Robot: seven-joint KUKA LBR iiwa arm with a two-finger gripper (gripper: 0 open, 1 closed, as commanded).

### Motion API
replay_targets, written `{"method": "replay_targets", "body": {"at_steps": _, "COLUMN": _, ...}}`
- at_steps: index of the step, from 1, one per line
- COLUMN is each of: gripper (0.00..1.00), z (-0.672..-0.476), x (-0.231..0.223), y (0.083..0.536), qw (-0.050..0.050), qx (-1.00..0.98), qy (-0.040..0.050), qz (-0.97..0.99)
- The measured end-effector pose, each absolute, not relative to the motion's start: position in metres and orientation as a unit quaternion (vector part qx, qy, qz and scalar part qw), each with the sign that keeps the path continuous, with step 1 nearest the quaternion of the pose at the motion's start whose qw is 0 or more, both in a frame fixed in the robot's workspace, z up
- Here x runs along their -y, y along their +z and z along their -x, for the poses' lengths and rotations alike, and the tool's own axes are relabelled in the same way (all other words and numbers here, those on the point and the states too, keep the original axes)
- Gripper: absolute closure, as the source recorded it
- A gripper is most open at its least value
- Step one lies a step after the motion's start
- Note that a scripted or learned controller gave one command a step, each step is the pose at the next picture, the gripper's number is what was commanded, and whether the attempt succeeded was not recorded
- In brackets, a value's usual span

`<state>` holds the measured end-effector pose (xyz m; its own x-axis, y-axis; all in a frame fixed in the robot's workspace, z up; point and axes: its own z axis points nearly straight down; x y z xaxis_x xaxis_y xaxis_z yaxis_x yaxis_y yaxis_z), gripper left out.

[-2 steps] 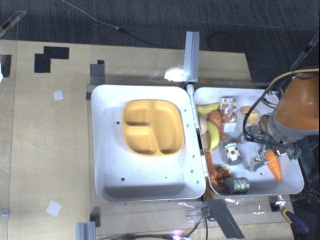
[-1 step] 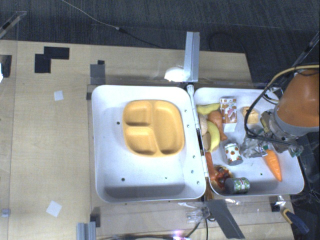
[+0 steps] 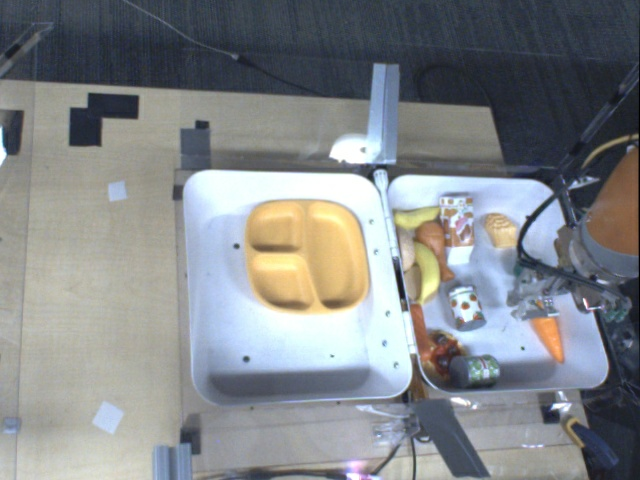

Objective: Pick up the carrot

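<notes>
The carrot point(image 3: 549, 338), a short orange cone with its tip pointing toward the near edge, lies in the right bin point(image 3: 590, 368) near its right wall. My gripper point(image 3: 534, 303) hangs directly over the carrot's thick end, at or just above it. The grey arm with its orange band point(image 3: 612, 218) reaches in from the right. I cannot see whether the carrot sits between the gripper's parts.
The right bin also holds two bananas point(image 3: 426, 268), a small carton point(image 3: 457, 218), a bread roll point(image 3: 501, 230), a small can point(image 3: 466, 306), a green can point(image 3: 479, 370) and red items point(image 3: 437, 346). A yellow divided plate point(image 3: 305, 256) sits in the left bin point(image 3: 215, 298).
</notes>
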<state>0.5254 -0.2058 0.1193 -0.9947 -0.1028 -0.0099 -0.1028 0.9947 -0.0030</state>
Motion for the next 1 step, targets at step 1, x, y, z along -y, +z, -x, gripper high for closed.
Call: {"method": "replay_targets", "body": {"at_steps": 1, "gripper": 1.0, "z": -0.5022, "x": 0.2028, "y": 0.0906, "qw": 0.009, "qx": -0.988, "qy": -0.0033, "qz": 0.153}}
